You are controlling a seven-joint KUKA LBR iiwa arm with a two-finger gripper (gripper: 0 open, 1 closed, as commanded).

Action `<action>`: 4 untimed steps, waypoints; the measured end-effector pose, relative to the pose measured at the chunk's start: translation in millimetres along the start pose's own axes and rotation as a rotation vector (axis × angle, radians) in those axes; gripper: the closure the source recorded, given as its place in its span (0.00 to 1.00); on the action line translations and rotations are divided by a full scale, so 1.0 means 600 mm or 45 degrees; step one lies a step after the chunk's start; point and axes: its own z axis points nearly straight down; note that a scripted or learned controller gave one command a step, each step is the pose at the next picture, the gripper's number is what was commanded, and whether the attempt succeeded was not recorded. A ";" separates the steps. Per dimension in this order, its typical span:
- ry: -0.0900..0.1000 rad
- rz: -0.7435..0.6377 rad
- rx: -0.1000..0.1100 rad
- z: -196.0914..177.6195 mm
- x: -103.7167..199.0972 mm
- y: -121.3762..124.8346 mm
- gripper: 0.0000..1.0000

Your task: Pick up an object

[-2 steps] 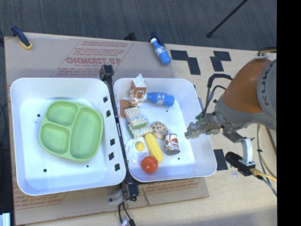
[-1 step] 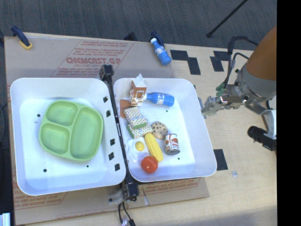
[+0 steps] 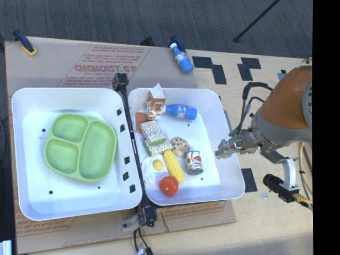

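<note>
Gripper (image 3: 227, 149) hangs at the right rim of the right bin (image 3: 212, 97), low on the grey arm (image 3: 281, 116) that reaches in from the right. Whether it is spread or pressed together I cannot tell, since its tip is small and blurred against the white wall. Nothing shows in its grasp.

Nearest to it is a small can (image 3: 194, 162), lying just left of the gripper on the bin floor and apart from it. I judge this the easiest pick, being closest and free on its right side. Just past the can, a corn cob (image 3: 173, 165) lies beside a fried egg (image 3: 157, 165), with a tomato (image 3: 168, 185) below them and a cookie (image 3: 179, 144) above. Farther up are a blue bottle (image 3: 181, 111) and a little carton (image 3: 155, 102).

The toys crowd the left half of that bin, so a reach must cross open floor first. The left bin (image 3: 21, 105) holds 1 green plate (image 3: 81, 147), well apart from the gripper.
</note>
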 end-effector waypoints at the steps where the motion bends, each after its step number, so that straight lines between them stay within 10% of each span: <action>1: -0.002 0.001 -0.006 -0.073 -0.001 0.002 1.00; 4: -0.001 -0.001 0.001 -0.001 0.001 0.000 1.00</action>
